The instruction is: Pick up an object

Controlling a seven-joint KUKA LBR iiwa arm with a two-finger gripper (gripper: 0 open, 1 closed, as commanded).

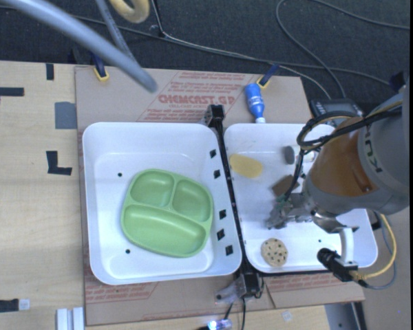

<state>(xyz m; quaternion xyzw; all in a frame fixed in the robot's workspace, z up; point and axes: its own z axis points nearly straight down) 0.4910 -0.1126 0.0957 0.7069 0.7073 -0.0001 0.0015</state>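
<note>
Gripper [281, 215] low in right bin [358, 256]; fingers' state impossible to tell (dark, blurred). Cookie [274, 251] flat on bin floor just beside gripper, toward bin's near wall. Yellow disc [246, 166] farther off, toward far wall.

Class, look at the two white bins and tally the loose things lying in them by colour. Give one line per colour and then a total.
Green: 1, the divided plate in the left bin
Pale yellow: 1, the flat oval piece in the right bin
Tan with dark chips: 1, the cookie
Grey: 1, the small block
Total: 4
</note>
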